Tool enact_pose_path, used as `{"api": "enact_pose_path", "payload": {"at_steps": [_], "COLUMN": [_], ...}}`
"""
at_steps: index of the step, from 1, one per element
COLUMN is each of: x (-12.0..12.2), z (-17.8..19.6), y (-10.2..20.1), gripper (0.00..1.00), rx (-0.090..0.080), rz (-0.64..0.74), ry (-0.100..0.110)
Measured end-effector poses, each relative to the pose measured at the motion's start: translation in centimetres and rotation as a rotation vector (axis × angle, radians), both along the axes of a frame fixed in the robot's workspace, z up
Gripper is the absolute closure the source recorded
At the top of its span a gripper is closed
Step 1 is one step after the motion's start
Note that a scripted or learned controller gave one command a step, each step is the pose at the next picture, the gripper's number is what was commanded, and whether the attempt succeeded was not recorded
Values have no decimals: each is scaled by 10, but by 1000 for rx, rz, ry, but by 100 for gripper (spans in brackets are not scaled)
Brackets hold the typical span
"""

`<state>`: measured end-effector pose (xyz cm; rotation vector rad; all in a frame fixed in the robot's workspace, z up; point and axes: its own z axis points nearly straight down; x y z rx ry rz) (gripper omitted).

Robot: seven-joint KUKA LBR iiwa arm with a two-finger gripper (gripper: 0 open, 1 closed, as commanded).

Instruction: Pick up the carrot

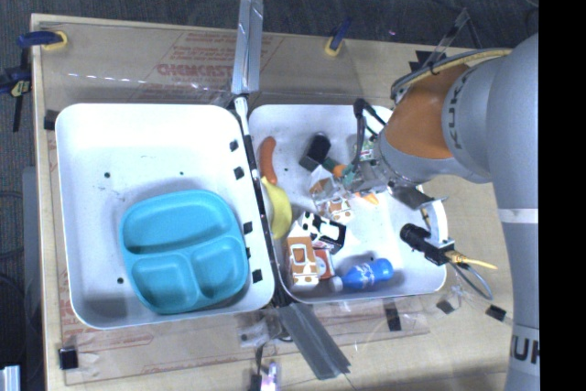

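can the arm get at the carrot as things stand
Probably yes. The claw hangs in the right bin, with orange carrot-like pieces right beside it among small clutter. Nothing lies over them, though the hot dog and banana crowd the bin's left.

Two bins side by side on the table (137, 59). In the left bin (92, 142), a divided tray (183, 247) toward the near side. In the right bin (417, 275), a sausage (267, 158) along the left wall, a banana (277, 208) just in front of it, a carton (307, 263) nearer still, a bottle (364, 273) to its right by the near wall. Carrot (341, 169) near the middle, beside the claw (360, 171); arm (476, 119) over the right side.
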<state>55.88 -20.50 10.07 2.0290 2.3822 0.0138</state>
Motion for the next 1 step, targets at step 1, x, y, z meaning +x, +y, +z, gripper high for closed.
{"api": "enact_pose_path", "payload": {"at_steps": [1], "x": [49], "z": [114], "y": [42], "gripper": [100], "rx": [3], "rz": [-109], "ry": [17]}}
